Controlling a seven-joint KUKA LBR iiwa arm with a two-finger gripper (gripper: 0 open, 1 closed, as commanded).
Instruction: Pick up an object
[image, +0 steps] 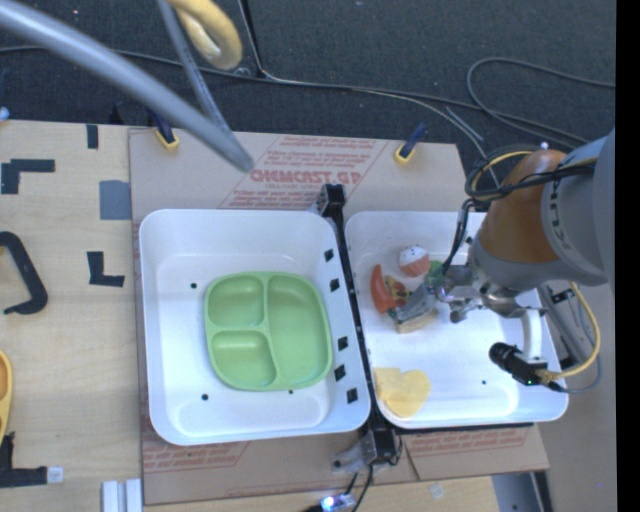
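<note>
From above, the right bin (500, 395) holds a cluster of small toys: a red piece (381, 288), a white-and-orange ball (413, 260) and a grey block (413, 318), with a yellow chip-like piece (402, 391) apart near the front. The gripper (438, 297) sits low against the cluster; its state cannot be told. These toys look light, stiff and smooth, so the block's flat sides probably offer the surest hold. The left bin (160, 300) carries a green divided tray (268, 331).

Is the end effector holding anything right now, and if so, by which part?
Cannot be told. The end effector is down in the right bin among a small pile of objects, but this view does not show anything gripped.
</note>
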